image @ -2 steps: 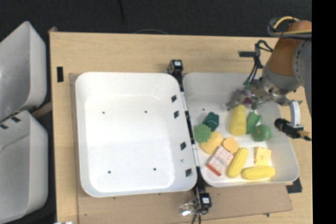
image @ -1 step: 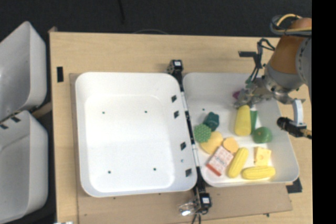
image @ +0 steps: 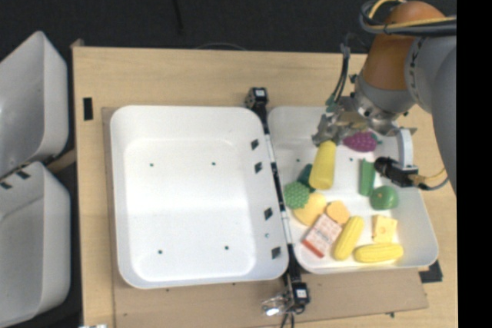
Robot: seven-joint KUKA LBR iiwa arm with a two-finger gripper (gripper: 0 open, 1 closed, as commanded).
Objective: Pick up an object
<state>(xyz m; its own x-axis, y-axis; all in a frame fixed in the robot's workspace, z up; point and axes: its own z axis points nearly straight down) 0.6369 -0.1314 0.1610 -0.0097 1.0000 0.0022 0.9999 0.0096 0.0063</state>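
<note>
Wooden bench [image: 92, 188] carries two white bins. Gripper [image: 332, 128] sits over the right bin [image: 427, 242]; its opening state cannot be determined. Directly below it lies a yellow cylinder [image: 323, 165], long axis nearly vertical in view, upper end toward the gripper.

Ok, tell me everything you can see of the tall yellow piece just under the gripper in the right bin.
The yellow piece is a smooth, rounded cylinder, plastic by the look of it, plain yellow with no markings visible. It sits in the right bin, its long axis running roughly up and down the view, leaning slightly. Its top end lies right under the gripper; contact is unclear. Its lower end meets a green toy.
</note>
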